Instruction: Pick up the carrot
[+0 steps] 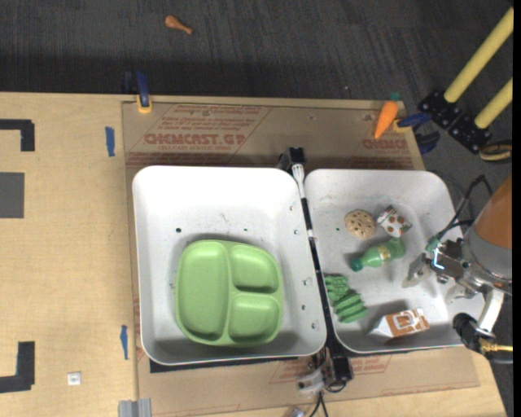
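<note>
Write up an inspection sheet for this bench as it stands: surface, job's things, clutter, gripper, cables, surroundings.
Surface: cardboard-covered bench bearing left bin and right bin, side by side.
Job's things: carrot lies outside the bins, on the cardboard behind the right bin.
Clutter: green divided plate in the left bin; cookie, green bottle, green pea pods, small red-and-white toy and orange packet in the right bin.
Gripper: gripper over the right bin's right side, far from the carrot.
Cables: black cable near the arm.
Surroundings: yellow poles; small orange object on the dark floor.
</note>
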Robot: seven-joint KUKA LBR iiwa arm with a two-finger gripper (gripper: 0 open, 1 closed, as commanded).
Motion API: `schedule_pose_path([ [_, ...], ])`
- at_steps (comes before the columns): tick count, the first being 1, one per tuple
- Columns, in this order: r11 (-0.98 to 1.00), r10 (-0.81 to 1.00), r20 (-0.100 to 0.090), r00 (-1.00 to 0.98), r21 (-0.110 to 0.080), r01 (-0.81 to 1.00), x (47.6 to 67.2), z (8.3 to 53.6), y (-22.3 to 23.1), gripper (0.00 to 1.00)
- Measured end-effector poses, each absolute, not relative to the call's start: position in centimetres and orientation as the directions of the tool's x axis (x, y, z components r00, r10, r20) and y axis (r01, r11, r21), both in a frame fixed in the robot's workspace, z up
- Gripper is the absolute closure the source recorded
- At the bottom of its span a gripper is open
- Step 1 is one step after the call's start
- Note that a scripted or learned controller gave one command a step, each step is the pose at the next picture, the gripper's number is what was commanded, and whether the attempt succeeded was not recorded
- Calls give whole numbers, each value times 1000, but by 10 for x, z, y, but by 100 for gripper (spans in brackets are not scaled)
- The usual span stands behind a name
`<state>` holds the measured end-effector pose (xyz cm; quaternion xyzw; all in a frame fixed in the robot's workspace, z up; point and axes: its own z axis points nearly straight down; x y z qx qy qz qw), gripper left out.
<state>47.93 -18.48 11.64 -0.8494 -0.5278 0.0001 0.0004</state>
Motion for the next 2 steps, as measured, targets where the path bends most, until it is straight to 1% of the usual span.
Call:
schedule_pose_path([
  [1, -106, 994, 9, 107, -7, 994, 479, 101, -208, 0],
  [2, -569, 822, 0, 569, 5, 822, 480, 90, -169, 0],
])
